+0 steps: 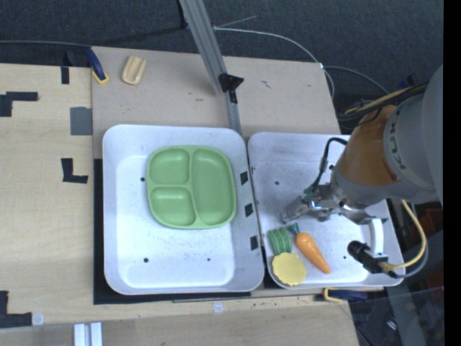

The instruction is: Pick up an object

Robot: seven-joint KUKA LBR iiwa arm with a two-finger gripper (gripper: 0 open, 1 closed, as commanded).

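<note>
While the arm (374, 157) is reaching in from the bench's (180, 96) right edge, its claw (301, 209) is hanging low over the middle of the right bin (288, 157), pointing toward that bin's left wall. Whether the claw is open or closed cannot be told from this slanted view, and nothing is showing between its tips. A toy carrot (312, 251) is lying just beside and below the claw, near the right bin's front edge, with its green top toward the claw and its orange tip pointing at the front right corner. A green ridged toy piece (280, 241) is resting just to the carrot's left, close to the left wall, and a round yellow toy piece (289, 269) is sitting at the front left corner, touching or nearly touching the green one. In the left bin (122, 265), a green divided plate (191, 187) is lying flat toward the back. On the bare bench beyond the bins, a small tan object (133, 70) is sitting near the back left corner, and a grey pole (205, 34) is slanting across the back edge toward the gap between the bins.
</note>
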